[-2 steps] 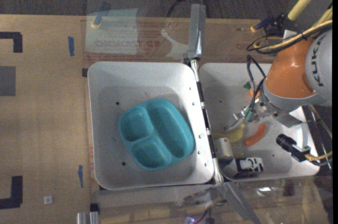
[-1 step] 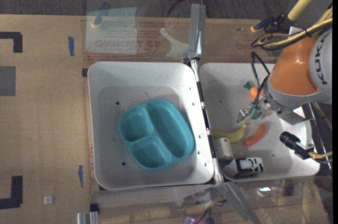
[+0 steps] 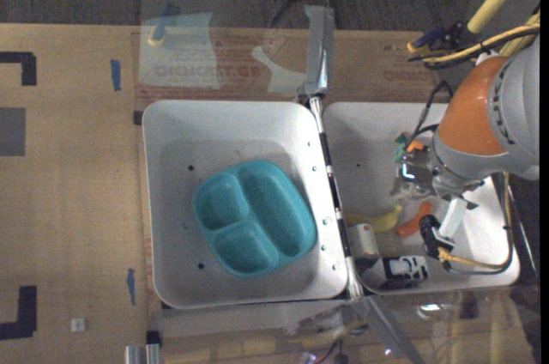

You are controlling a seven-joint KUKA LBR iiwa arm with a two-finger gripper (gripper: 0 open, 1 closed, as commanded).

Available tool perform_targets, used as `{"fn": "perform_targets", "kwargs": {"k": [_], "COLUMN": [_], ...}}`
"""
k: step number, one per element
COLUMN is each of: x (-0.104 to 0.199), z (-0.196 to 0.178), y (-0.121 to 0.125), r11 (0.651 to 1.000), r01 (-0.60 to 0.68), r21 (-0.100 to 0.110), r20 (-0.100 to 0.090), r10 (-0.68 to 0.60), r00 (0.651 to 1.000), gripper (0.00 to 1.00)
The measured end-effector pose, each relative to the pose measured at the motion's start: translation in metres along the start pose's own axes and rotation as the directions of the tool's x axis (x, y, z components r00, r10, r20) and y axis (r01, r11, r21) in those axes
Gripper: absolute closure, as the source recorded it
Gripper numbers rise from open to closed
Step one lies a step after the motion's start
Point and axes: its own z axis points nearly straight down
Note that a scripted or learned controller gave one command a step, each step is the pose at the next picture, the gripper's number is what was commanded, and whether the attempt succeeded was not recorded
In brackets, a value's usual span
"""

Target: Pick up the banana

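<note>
The two bins look like smooth white plastic, the divided plate glossy teal plastic. The bench is matt brown cardboard. The arm has shiny orange casing.

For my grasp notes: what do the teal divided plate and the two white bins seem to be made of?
Teal divided plate: probably moulded plastic, satin finish; uniform colour, rounded compartment ridges. White bins: likely thin plastic, smooth and matte; rounded corners, soft shading. The material is not certain.
</note>
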Motion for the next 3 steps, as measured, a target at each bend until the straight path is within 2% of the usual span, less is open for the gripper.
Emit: {"fn": "perform_targets", "kwargs": {"k": [1, 2, 3], "x": [0.000, 0.005, 0.020], "z": [0.001, 0.000, 0.001], "y": [0.000, -0.038, -0.027], "r11": [1.000, 0.955, 0.895], "r01": [0.000, 0.297, 0.446], "r21": [0.001, -0.004, -0.001], "r20": [0.001, 0.004, 0.007], "r10": [0.000, -0.297, -0.446], "r00": [1.000, 0.955, 0.895], "gripper": [0.00, 0.00, 0.00]}}
